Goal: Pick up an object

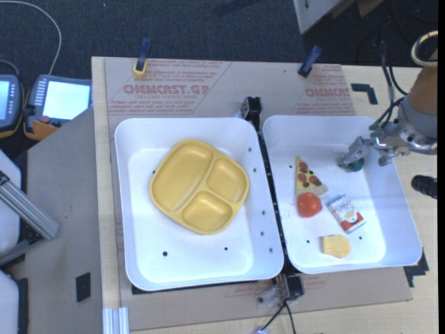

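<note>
The arm is seen reaching in from the right edge, its orange band above the wrist and the grey wrist angled down and leftward over the right bin [393, 255]. The gripper [361, 155] is positioned low over the upper right part of that bin, near its back wall. A small dark green item [354, 163] is seen at the fingertips; whether it is clamped or merely beside them cannot be told, and the pincer's state is not discernible.

Relative to the right bin: a pizza slice [306, 175] lies at its centre-left, a red tomato [309, 204] is found just below the slice, a small red and white carton [345, 213] rests near the centre, and a yellow piece [336, 245] lies toward the front wall. A yellow divided plate [199, 186] is held in the left bin [139, 256], beside the right bin.
</note>
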